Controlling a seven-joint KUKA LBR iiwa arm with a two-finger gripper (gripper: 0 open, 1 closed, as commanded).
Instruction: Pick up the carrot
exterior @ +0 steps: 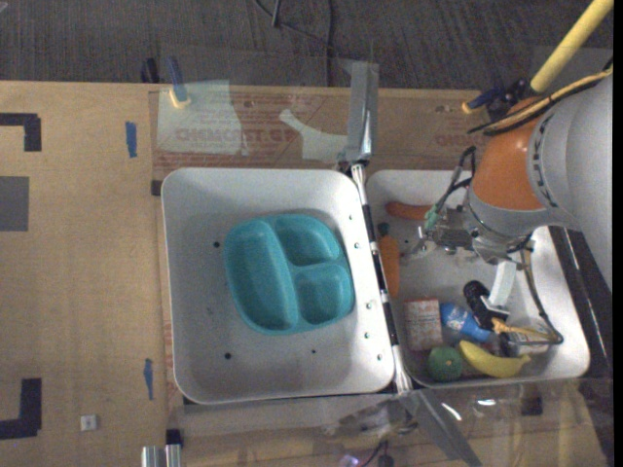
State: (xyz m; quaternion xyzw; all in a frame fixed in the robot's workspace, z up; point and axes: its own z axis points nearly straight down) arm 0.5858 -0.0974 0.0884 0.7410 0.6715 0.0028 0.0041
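Carrot [389,265]: orange, slender, lying lengthwise against the left wall of the right bin [574,353]. Gripper [438,233] just beside it to the right; its state cannot be told. A banana [490,360] lies nearer the front.

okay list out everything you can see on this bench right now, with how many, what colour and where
bins: two, white, side by side on the bench.
divided plate: one, teal, three compartments, middle of the left bin.
carrot: one, orange, along the left wall of the right bin.
sausage-shaped thing: one, reddish orange, at the back of the right bin; what it is, I cannot tell.
small box: one, reddish and white, lower part of the right bin.
lime: one, green, front of the right bin.
banana: one, yellow, front of the right bin, beside the lime.
blue thing: one, just above the banana; too small to identify.
arm: one, grey with an orange band, reaching in over the right bin.
tool: one, dark, above the right bin, near the carrot.
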